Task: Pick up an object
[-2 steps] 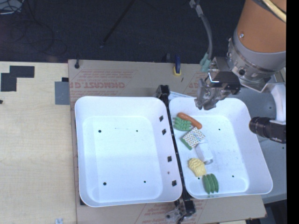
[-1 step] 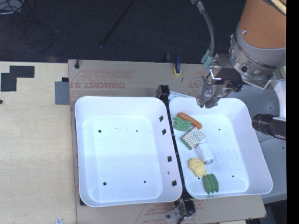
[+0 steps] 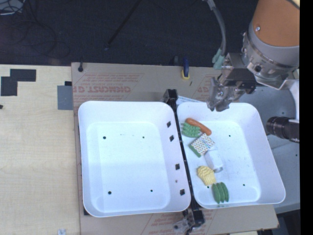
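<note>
The end effector (image 3: 218, 103) hung at the upper rim of the right bin (image 3: 261, 131), holding nothing; its opening I cannot tell. The carrot (image 3: 198, 126) and 5 other toys lay along that bin's left side, unpicked, just lower left of it.

The arm (image 3: 274, 28) is seen reaching in from the upper right, its orange band uppermost above the grey wrist. The gripper (image 3: 218, 103) is pointed downward and is held raised.
</note>
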`<state>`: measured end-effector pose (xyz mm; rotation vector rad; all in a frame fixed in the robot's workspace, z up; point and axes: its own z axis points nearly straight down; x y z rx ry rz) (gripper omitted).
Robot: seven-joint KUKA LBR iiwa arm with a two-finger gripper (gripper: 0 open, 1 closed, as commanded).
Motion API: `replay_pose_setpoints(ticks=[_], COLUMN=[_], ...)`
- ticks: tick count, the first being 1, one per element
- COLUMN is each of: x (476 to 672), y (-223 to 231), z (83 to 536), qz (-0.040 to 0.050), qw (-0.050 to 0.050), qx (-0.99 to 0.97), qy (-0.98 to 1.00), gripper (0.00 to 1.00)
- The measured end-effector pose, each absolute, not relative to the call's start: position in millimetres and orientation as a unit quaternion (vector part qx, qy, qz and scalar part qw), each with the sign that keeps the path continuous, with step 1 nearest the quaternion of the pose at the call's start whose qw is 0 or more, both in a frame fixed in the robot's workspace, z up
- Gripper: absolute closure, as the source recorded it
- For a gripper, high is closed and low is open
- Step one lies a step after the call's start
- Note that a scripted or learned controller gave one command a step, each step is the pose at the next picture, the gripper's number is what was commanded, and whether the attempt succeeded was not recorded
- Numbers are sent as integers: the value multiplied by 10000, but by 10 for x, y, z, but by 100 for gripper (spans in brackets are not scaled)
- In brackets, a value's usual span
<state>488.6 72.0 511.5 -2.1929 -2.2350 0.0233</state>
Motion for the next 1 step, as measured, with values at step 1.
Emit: replay_pose_setpoints(ticks=[1], x=[4889], y=[734], z=[5208], qz=[88], qw=[63], qx=[-6982], qy=[-7158], gripper=[100])
